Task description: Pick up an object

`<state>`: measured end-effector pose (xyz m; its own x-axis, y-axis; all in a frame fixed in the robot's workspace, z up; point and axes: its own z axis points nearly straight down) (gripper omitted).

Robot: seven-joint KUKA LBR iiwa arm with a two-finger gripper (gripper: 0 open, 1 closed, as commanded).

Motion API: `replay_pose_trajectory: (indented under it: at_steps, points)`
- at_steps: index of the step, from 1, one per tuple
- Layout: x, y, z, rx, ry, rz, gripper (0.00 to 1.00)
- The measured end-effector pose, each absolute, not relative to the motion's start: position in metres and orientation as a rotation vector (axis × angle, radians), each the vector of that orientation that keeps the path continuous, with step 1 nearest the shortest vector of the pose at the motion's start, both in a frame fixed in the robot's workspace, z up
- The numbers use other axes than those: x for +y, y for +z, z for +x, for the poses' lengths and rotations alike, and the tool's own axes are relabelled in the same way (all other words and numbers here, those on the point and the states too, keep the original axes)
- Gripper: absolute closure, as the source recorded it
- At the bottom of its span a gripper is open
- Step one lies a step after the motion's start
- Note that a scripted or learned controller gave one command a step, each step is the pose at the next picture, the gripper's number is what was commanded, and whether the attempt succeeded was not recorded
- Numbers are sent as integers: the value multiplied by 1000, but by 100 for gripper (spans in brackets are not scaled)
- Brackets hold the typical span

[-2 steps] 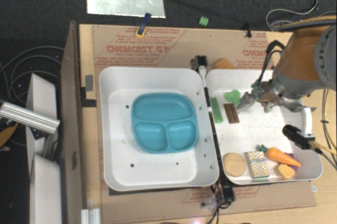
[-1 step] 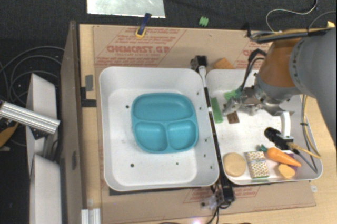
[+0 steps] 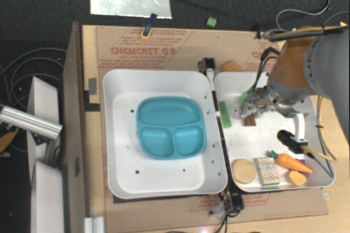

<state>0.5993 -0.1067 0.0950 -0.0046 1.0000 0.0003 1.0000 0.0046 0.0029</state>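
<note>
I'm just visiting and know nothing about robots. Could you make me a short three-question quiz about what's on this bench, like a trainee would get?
1. True or false: the blue plastic divided tray lies in the left white bin.
2. Multiple choice: what sits beside the orange toy carrot along the near edge of the right white bin? A) a red ball B) a round tan cookie-like disc and a speckled rectangular block C) a metal spoon
3. Fill in: the gripper hovers over the ____ bin.

Key: 1 true; 2 B; 3 right.
</note>
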Motion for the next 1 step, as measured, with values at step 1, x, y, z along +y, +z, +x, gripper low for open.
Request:
replay_pose_trajectory:
  at_steps: [1]
  points:
    - [-43, 190, 603, 2229, 12, 2206, 100]
